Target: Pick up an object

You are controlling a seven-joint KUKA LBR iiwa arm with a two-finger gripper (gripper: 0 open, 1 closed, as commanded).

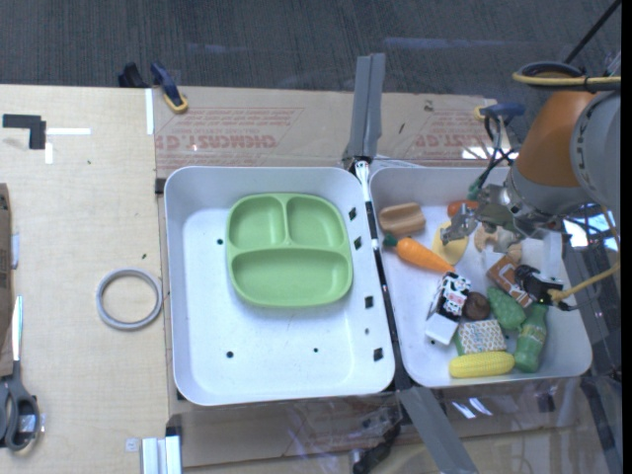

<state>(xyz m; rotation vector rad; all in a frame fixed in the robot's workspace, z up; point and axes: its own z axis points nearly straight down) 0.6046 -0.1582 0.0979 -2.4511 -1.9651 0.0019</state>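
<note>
A grey KUKA iiwa arm (600, 146) is seen, rounded and smooth, with a broad orange band (551, 141) set above the wrist. A yellow cable (568, 79) is looped over the top of the band, and another yellow lead is run out below the wrist. The wrist end is built of darker metal parts, too cluttered to be told apart

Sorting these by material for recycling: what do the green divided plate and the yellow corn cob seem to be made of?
The green divided plate looks like moulded plastic, matte: one even colour, soft rounded ridges. The yellow corn cob is probably plastic or rubber toy food: uniform bright yellow with a slight sheen.
</note>
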